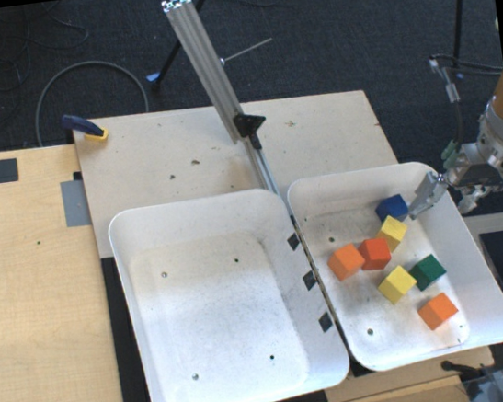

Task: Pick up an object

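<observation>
Sitting in the right white bin [491, 320]: blue wooden cube [392, 207], two yellow cubes [392, 230] [396, 284], two orange cubes [344, 261] [438, 310], a red cube [376, 253], a green cube [427, 270]. My gripper [431, 191] hangs at the bin's right rim, just beside the blue cube, holding nothing; can't tell its state. Left white bin [144, 229] sits alongside.
</observation>
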### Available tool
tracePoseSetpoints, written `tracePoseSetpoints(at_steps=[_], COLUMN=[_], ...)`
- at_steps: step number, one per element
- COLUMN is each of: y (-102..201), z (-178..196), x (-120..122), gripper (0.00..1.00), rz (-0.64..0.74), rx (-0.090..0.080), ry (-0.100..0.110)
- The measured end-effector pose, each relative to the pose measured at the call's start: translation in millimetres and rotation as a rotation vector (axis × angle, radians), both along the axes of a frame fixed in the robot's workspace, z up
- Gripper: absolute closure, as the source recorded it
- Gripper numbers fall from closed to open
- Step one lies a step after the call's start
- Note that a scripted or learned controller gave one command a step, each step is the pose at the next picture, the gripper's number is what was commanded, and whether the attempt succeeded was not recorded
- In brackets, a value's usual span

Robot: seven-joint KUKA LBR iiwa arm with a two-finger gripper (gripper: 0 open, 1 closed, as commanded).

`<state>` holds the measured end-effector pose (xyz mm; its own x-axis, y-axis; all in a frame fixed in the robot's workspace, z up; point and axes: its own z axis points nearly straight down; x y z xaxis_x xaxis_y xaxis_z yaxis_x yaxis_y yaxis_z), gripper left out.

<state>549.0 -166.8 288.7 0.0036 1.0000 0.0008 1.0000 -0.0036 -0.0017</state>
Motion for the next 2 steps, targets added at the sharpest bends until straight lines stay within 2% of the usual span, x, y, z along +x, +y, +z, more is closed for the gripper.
tracePoseSetpoints(at_steps=[1,2], y=[6,-4], z=[-59,-116], x=[54,49], gripper=[0.00,0.00], rz=[0.004,0.003], rx=[0.000,0.001], ry=[0.004,0.007])
